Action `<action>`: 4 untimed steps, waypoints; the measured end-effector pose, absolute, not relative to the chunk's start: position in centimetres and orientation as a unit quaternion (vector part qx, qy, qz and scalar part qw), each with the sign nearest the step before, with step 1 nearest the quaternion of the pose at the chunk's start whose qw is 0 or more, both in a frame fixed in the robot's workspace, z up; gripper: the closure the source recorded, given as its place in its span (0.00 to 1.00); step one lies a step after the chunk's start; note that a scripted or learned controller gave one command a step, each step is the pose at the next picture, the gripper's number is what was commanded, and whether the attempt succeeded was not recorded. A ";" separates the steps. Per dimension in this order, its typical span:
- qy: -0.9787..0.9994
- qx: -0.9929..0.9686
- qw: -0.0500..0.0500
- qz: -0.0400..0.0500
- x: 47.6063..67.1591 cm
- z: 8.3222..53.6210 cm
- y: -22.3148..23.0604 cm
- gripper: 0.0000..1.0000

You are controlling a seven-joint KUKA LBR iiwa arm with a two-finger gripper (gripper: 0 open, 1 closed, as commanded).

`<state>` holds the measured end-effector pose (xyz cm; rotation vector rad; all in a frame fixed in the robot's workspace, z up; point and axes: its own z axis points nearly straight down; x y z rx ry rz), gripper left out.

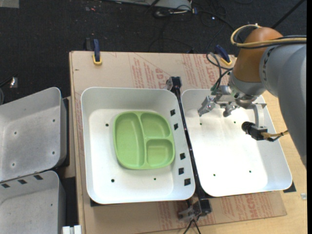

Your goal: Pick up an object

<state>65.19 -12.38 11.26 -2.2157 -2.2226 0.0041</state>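
Item: pale green, three-compartment plastic plate [144, 140], lying flat, centre of left shallow white bin [92, 130].
Right shallow white bin [243, 174]: no loose object visible.
Two-finger gripper [218, 107] on grey arm with orange band [253, 57]: above far part of right bin, fingers spread, nothing between them.
Step judged: approach, before any grasp; plate untouched, well apart from gripper.
Next move calls for: crossing divider between bins, descending over plate rim, since flat body offers little to pinch.

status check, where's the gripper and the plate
Gripper over right bin, holding nothing. Green divided plate flat in left bin, untouched. Path clear.
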 end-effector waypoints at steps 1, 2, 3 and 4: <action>-0.708 -0.706 -0.001 0.000 65.4 12.7 -12.4 1.00; -0.708 -0.706 -0.003 -0.002 65.6 19.1 -12.0 1.00; -0.708 -0.706 -0.003 -0.002 65.3 24.7 -11.1 1.00; -0.708 -0.706 -0.003 -0.002 65.4 28.8 -11.1 1.00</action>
